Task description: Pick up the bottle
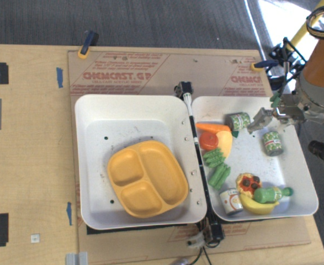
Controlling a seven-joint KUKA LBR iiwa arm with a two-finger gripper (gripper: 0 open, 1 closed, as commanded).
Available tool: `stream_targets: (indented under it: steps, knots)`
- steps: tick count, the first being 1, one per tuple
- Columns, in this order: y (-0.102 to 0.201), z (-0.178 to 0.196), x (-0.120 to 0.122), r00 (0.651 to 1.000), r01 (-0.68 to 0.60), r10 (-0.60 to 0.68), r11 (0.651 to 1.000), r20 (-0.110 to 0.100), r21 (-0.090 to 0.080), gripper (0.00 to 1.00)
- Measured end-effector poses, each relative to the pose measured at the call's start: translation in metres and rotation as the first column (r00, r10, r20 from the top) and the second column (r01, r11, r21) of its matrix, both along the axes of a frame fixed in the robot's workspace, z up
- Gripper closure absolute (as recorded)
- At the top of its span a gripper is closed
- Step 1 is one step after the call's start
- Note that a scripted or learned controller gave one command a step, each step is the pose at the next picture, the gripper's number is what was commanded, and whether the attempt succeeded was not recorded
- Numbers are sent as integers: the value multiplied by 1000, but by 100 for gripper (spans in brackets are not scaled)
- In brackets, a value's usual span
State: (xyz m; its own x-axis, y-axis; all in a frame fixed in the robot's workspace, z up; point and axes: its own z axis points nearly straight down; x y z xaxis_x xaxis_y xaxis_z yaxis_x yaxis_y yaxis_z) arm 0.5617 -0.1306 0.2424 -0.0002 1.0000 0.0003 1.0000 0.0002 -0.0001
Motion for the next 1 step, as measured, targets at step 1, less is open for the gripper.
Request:
stream_targets:
  steps: [1]
  knots:
    - [81, -58, -17, 988, -157, 157, 988, -1, 1, 0]
